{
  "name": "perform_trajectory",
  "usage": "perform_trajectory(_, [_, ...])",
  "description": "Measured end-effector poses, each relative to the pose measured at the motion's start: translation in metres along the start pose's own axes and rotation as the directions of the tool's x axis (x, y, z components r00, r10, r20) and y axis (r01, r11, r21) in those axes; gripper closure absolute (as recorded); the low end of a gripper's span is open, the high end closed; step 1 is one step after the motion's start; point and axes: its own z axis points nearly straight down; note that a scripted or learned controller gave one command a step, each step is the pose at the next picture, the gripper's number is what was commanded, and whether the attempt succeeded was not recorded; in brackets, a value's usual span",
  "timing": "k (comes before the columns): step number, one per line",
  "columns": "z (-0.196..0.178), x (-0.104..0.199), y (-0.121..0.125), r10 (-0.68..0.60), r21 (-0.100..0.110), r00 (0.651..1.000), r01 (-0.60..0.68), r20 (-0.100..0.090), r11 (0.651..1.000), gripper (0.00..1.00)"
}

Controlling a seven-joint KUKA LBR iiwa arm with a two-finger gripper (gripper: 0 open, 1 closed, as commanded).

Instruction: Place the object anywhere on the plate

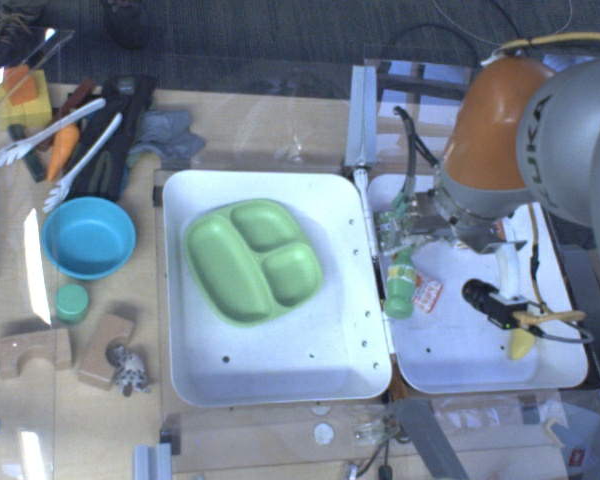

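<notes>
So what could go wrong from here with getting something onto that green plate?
The tool sits low at the right bin's left wall, so a lift or sweep could knock the rim. The green bottle lies against that same wall beside a small packet, leaving little room for a clean grasp. The green plate is across the divider in the left bin, so a weak grip could drop the item short.

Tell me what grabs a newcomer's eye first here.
The green divided plate in the left white bin stands out. So does the arm's orange band, looming over the right bin. Outside the bins, at the left, sits a bright blue bowl.
</notes>
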Motion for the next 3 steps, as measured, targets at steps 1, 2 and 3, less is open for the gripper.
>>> perform_trajectory(1, [0.037, 0.097, 0.122, 0.123, 0.002, 0.992, -0.123, 0.000, 0.992, 1.00])
perform_trajectory(2, [0.060, 0.168, 0.120, 0.023, 0.001, 1.000, -0.023, 0.000, 1.000, 1.00])
perform_trajectory(3, [0.060, 0.168, 0.121, 0.023, 0.000, 1.000, -0.023, 0.000, 1.000, 0.00])
